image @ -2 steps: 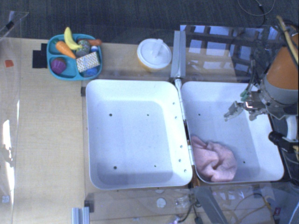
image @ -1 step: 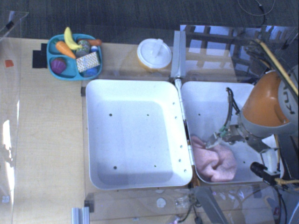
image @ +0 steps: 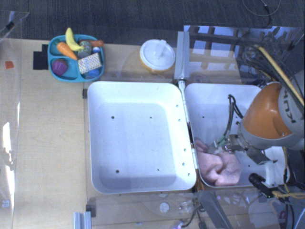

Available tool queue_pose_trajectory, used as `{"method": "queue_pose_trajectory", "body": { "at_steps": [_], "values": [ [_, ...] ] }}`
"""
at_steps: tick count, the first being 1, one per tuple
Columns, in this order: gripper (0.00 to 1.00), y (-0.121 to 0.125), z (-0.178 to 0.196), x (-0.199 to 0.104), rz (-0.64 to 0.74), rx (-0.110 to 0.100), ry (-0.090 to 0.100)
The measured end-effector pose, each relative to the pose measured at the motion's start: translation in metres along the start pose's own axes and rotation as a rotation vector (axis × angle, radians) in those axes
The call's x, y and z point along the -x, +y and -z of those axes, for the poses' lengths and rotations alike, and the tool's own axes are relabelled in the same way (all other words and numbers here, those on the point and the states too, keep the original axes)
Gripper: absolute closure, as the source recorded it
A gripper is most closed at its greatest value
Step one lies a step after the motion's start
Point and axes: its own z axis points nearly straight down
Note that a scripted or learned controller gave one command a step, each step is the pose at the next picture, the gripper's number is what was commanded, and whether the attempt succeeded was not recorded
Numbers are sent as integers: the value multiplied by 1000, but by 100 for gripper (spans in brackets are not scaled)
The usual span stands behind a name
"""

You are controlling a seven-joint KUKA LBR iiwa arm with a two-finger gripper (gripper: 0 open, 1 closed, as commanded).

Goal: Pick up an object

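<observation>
Pink cloth (image: 218,167); white bins (image: 133,92); blue tray (image: 53,75); yellow banana (image: 72,39).

Fixed overhead camera, slanted down, both bins (image: 136,92) in frame

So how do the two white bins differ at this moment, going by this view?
The left bin shows a bare white floor, while the right bin holds a pink cloth bunched in its near left corner. The arm and its gripper hang over the right bin, just above the cloth; nothing reaches over the left bin. Both are shallow, white and set side by side.
</observation>
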Motion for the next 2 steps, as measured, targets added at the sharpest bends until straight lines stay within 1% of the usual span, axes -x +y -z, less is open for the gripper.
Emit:
{"method": "queue_pose_trajectory", "body": {
  "at_steps": [1,2],
  "values": [
    [0,0,0,-5,-59,0,-1],
    [0,0,6,30,-154,-14,3]
  ]
}}
